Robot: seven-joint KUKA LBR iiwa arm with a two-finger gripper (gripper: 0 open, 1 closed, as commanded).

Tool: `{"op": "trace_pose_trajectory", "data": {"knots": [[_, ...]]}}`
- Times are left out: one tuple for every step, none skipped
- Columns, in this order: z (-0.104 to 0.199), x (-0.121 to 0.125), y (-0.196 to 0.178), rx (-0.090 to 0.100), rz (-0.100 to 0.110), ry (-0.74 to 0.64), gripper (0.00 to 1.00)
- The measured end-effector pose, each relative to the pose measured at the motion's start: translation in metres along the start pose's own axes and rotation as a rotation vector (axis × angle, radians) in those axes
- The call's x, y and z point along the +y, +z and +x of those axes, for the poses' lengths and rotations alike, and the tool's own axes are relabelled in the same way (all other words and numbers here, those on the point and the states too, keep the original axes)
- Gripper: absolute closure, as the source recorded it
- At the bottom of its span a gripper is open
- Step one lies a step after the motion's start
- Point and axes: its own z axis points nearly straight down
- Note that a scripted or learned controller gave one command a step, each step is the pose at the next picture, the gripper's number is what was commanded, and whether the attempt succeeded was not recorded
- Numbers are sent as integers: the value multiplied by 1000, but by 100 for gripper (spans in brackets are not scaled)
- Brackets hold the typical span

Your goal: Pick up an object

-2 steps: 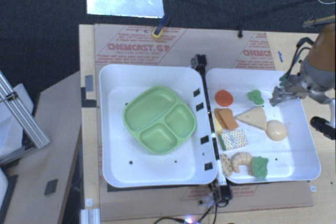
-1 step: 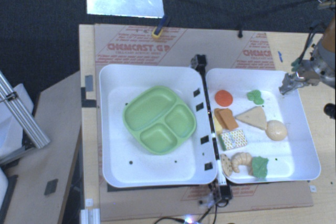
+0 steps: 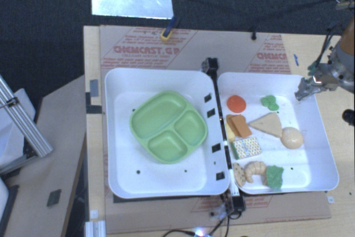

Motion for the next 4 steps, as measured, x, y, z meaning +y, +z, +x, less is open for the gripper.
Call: {"op": "trace_pose_trajectory", "data": {"knots": [[57, -4, -7, 2, 1, -3, 100], [103, -16, -13, 2, 2, -3, 100], [150, -29, -14, 2, 3, -3, 100], [177, -34, 9, 2, 3, -1, 100]]}}
